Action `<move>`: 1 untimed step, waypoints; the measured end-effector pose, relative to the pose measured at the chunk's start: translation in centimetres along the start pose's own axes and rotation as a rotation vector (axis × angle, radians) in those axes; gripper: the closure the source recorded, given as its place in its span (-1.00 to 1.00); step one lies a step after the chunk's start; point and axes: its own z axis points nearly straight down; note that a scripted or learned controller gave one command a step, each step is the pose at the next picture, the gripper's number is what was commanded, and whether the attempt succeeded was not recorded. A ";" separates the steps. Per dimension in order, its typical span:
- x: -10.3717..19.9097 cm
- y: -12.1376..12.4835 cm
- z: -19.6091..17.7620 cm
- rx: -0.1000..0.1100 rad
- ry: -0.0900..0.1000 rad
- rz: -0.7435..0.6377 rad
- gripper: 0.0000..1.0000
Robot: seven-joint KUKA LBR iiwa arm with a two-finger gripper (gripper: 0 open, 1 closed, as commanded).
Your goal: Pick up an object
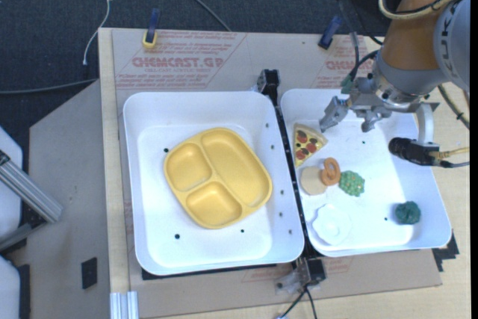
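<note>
Board (179, 63) under the bins reads "CHEMCAST GP" in red.

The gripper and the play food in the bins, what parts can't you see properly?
1. Gripper, camera view: the wrist above it blocks where it ends, so whether it touches the bin floor is unclear.
2. White item in the right bin: it blends into the white floor, shape unclear.
3. Dark green item: too small to name.
4. Tan round piece: partly covered by the orange ring.
</note>
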 end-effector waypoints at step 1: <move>0.0 0.3 -0.8 -0.015 -0.001 -0.002 -1.00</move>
